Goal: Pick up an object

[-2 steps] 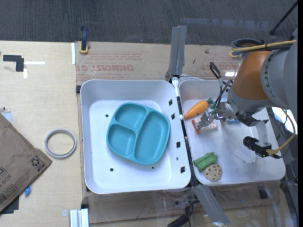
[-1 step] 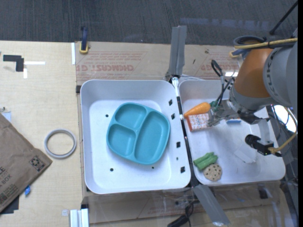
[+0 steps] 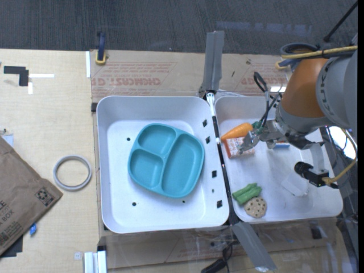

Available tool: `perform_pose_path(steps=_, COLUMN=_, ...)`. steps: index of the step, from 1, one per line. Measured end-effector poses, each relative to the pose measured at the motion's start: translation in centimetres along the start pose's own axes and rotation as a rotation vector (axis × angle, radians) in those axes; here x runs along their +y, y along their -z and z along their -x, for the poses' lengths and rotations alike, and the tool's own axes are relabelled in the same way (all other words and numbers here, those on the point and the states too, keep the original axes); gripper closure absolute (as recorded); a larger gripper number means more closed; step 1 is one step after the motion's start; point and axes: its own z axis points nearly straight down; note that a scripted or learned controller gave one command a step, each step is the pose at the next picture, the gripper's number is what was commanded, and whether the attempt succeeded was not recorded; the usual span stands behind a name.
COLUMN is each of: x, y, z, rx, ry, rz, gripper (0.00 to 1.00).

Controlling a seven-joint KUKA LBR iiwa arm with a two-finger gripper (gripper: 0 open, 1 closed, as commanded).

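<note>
Claw (image 3: 250,143) touching the carton (image 3: 233,147), just beside the carrot (image 3: 236,131).

Left bin (image 3: 108,152): holds a divided plate (image 3: 166,160), lying flat near its middle.
Right bin (image 3: 284,209): touches the left bin along a shared edge.
Carrot (image 3: 236,131): in the right bin, at its far left corner.
Packet (image 3: 236,147): just in front of the carrot, touching it.
Gripper (image 3: 248,145): over the packet's right edge.
Green piece (image 3: 246,193): near the right bin's front left corner.
Cookie (image 3: 255,207): just in front of the green piece, touching it.
Tape ring (image 3: 72,172): on the bench, left of the left bin.
Cardboard box (image 3: 20,195): left of the tape ring, at the view's edge.
</note>
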Motion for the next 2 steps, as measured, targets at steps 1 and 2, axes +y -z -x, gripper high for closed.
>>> perform_pose_path(steps=1, x=-3.7, y=-1.5, z=-0.2, rx=0.005, ry=-0.127, rz=-0.014, gripper=0.00)
perform_pose_path(steps=2, x=2.6, y=-1.5, z=2.0, rx=0.003, ry=-0.152, rz=-0.010, gripper=0.00)
